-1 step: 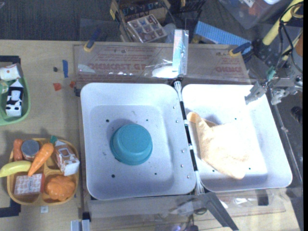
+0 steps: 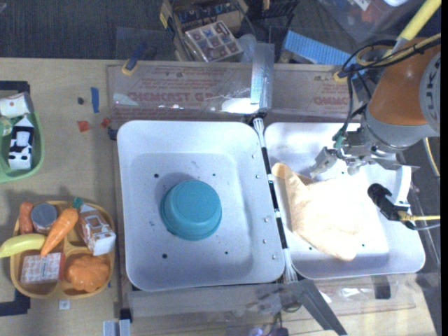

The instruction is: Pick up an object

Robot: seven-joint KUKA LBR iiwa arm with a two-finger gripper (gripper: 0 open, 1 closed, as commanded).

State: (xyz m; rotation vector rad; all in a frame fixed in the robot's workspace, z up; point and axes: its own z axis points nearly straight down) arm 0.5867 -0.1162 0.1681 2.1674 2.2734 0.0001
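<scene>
Tan cloth [image 2: 322,215] lies crumpled in the right bin [image 2: 409,257], its upper corner just at seven o'clock from my gripper [image 2: 327,161], whose fingers stand apart on nothing. A teal bowl [image 2: 192,208] sits upside down mid left bin [image 2: 133,152]; the cardboard [image 2: 175,93] lettering at twelve o'clock is too blurred to read.

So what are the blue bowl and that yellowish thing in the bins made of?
The blue bowl in the left bin looks like hard plastic: smooth, even colour, a faint sheen, crisp round rim. The yellowish thing in the right bin looks like soft cloth: matte, limp, with a folded corner and uneven edges. It could be a rag or chamois.
</scene>
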